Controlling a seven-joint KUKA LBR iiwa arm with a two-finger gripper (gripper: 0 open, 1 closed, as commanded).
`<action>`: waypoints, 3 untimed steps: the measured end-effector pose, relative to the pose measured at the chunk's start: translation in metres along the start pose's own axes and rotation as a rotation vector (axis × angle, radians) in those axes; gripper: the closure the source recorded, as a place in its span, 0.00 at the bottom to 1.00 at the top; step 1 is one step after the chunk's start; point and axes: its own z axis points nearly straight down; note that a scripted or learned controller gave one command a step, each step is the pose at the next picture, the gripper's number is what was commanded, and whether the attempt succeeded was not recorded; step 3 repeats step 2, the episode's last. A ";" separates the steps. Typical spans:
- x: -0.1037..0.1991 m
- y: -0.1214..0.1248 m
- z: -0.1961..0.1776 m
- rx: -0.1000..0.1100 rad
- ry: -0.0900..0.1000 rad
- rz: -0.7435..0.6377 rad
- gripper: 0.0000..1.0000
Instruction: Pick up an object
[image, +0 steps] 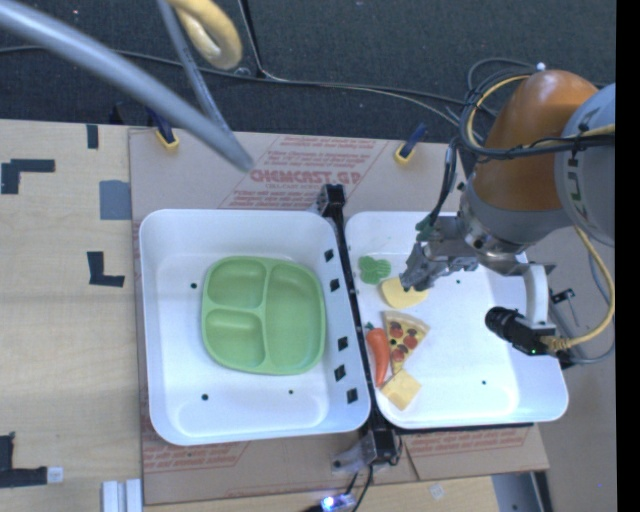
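Note:
My gripper (417, 277) hangs low in the right bin (470, 400), its tips right at the top edge of a pale yellow piece (400, 295). Just left of it lies a small green piece (375, 268). Below them rest a pizza slice (405, 333), an orange carrot (378, 356) along the bin's left wall, and a yellow cheese wedge (402, 390). I see nothing lifted between the fingers.
The left bin (165, 300) holds a green divided plate (264, 313). A black divider with clips (342, 300) runs between the two bins. The right half of the right bin is bare white floor.

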 end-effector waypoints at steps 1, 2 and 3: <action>0.048 0.003 0.010 0.002 -0.001 0.002 1.00; 0.109 0.020 0.016 0.001 -0.001 0.000 1.00; 0.109 0.020 0.016 0.001 -0.001 0.000 1.00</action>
